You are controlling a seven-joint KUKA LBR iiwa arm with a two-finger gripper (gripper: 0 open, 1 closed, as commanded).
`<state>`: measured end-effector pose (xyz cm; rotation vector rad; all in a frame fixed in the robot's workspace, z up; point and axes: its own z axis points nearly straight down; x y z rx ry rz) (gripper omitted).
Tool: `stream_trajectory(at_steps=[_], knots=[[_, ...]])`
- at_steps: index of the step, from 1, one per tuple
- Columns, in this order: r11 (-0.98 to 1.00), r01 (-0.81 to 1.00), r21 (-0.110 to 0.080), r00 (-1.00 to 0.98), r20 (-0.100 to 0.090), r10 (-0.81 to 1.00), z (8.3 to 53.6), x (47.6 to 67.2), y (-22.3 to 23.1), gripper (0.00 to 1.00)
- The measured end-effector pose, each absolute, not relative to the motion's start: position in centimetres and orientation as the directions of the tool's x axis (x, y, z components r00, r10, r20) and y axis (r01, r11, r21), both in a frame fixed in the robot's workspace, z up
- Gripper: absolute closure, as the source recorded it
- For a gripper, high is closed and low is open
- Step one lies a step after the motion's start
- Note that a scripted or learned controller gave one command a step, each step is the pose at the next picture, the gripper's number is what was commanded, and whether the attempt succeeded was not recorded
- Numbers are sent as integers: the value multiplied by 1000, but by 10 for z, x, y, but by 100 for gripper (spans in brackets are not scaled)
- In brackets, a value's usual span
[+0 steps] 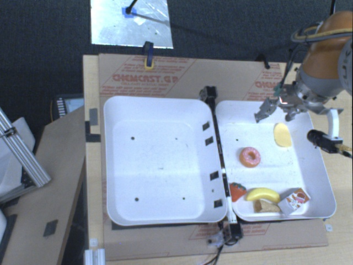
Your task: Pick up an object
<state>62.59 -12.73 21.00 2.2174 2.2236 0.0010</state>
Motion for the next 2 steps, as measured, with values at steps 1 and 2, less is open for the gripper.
stream_trajectory(at_steps=[1,2], knots=[[-4,1000,-3,4,-2,1000,143,616,-197,0],[6,1000,5,-6,-1,1000,90,671,-206,0]])
